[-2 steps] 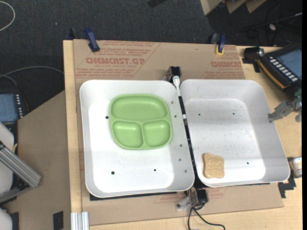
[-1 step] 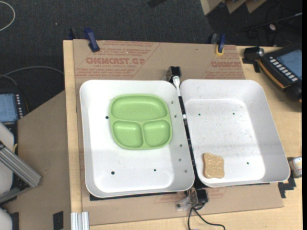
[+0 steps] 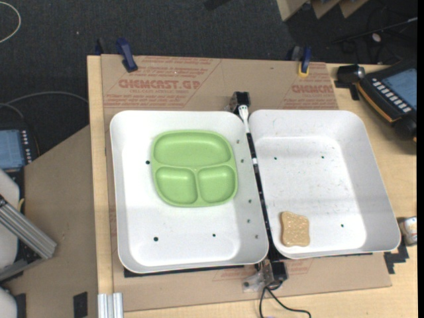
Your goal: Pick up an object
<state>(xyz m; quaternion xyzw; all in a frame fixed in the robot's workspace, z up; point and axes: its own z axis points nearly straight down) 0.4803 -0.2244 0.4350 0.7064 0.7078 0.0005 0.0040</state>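
toast slice (image 3: 295, 229): tan, speckled, flat in right bin (image 3: 344, 138).

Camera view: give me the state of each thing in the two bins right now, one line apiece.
Green divided plate: lying flat and right way up in the left bin, all three compartments bare.
Tan toast-shaped piece: lying flat in the right bin, at its near left corner, close to the wall.
Left bin: level on the bench, holding the plate.
Right bin: level, holding the tan piece.
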